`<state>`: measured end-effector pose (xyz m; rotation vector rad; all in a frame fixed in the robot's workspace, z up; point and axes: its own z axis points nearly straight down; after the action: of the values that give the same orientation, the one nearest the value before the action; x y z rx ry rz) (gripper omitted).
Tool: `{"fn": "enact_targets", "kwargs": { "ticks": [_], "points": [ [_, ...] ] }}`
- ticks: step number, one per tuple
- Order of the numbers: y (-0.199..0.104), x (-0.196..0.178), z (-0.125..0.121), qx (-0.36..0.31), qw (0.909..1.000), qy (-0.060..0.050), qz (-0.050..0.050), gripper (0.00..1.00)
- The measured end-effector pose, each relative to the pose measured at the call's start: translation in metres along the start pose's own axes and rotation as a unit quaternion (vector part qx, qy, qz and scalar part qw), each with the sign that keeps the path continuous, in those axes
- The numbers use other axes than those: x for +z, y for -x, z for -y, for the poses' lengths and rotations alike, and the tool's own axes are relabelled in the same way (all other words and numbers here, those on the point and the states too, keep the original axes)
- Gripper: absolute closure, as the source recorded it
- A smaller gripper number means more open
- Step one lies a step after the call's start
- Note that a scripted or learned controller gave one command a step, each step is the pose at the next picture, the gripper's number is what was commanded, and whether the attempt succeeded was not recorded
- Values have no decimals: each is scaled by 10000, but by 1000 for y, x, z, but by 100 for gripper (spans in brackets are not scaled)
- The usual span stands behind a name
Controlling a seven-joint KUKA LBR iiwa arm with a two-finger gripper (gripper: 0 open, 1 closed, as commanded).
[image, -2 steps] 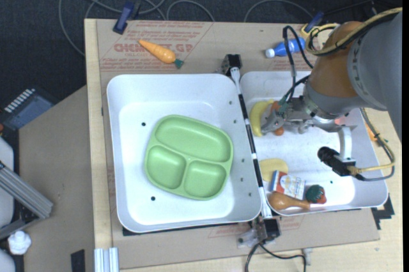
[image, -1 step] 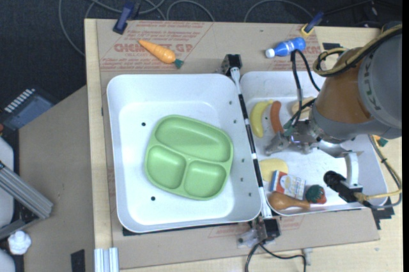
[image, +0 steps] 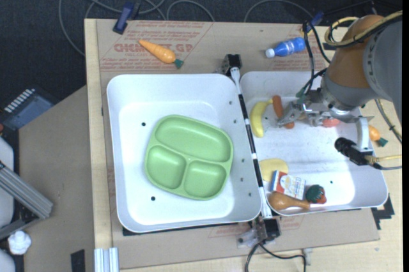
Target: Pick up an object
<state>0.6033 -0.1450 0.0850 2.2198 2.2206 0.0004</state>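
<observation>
The right bin (image: pixel 332 165) holds several toy foods. A yellow banana (image: pixel 257 119) lies by its left wall, with a red-orange sausage (image: pixel 277 105) just right of it. Along the front lie a yellow piece (image: pixel 273 166), a small printed carton (image: pixel 289 185), a brown pear-shaped piece (image: pixel 289 202) and a green and red piece (image: pixel 314 194). My gripper (image: pixel 295 114) hangs low over the bin's back left part, right beside the sausage, above a small orange bit (image: pixel 289 124). The grey arm (image: pixel 358 73) hides the bin's back right corner.
The left bin (image: pixel 128 111) holds a green divided plate (image: pixel 188 156). On the board behind the bins lie a toy carrot (image: pixel 160 50), a blue bottle (image: pixel 286 47) and a blue clip (image: pixel 124 17). Cables run along the arm. A small orange thing (image: pixel 374 134) sits at the right rim.
</observation>
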Motion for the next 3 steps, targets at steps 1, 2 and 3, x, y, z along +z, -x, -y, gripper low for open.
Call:
{"fn": "enact_targets", "kwargs": {
  "ticks": [1,2,3],
  "points": [
    [-46,1,84,2,10000,-16,-10,0],
    [-14,-74,-64,-7,10000,16,4,0],
    [-37,-9,-42,-5,10000,-19,-8,0]
  ]
}}
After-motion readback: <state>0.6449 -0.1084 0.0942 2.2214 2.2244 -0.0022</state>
